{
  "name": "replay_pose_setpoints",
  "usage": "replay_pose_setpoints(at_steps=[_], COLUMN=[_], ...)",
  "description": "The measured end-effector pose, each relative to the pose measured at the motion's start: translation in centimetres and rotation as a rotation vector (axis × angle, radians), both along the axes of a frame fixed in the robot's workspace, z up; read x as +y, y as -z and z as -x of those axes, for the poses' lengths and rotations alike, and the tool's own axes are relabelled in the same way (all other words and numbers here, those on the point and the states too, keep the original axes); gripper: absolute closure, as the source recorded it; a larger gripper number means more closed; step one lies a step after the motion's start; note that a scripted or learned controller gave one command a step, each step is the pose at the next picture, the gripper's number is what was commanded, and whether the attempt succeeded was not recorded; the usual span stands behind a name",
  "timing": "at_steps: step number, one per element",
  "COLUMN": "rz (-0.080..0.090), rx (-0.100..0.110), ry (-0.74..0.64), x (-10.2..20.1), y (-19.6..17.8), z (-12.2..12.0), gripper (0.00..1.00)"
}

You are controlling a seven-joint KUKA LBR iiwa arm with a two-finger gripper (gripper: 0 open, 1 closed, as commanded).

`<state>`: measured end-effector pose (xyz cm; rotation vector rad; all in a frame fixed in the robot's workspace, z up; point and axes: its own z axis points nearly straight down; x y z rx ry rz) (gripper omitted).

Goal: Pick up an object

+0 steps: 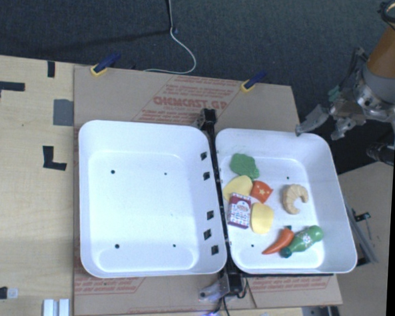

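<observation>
Tool (318, 122), fingers seemingly spread and empty, hovers at the right bin's (336, 189) one o'clock; the croissant (294, 198) looks light, rigid, best pinched mid-body.

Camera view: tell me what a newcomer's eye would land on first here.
First, the bright cluster of toy foods in the right bin: a green leafy piece at the top, a croissant toward the right, an orange carrot near the front edge. Next, the left bin, plain white beside it. Last, the gripper at the view's upper right, raised beyond the right bin's far corner.
</observation>
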<state>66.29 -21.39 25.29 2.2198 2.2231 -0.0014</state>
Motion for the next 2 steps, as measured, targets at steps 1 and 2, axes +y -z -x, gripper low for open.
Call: replay_pose_setpoints(at_steps=[1,2], rz=[-0.005,-0.001], rx=[0.012,0.002], ry=[-0.003,-0.005], x=[6.7,9.9], y=[9.8,16.9], z=[4.6,-0.6], gripper=[0.0,0.0])
